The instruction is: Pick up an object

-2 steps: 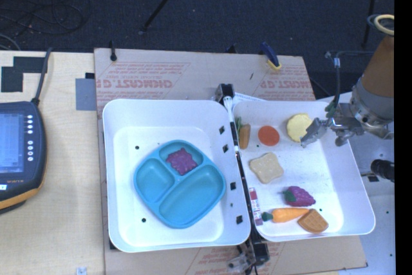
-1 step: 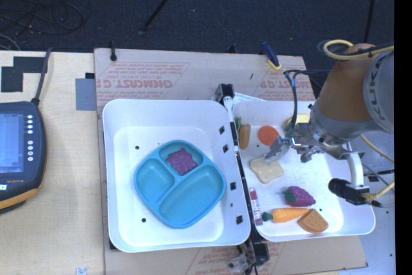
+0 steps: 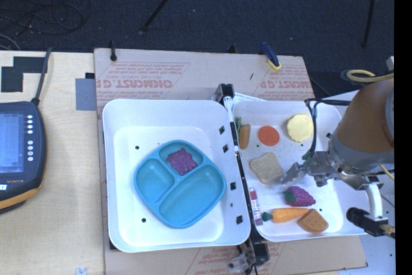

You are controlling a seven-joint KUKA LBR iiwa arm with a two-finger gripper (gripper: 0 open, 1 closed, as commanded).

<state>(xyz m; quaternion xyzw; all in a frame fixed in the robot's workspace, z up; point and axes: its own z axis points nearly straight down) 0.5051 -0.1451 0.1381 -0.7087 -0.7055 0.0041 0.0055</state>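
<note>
Even overhead light, moderately bright. White bins [image 3: 122,138] left of pincer [image 3: 297,172] brightest, near blown out, no hard glare. Soft short shadows under items beside pincer. Floor beyond desk [image 3: 64,74] dark, detail lost. Overall slightly soft focus, low resolution; small items near pincer blurry. Pincer fingertips hard to resolve.

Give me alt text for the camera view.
The tool hovers in the right bin beside a bread slice and purple grapes. The left bin holds a blue divided plate.
</note>
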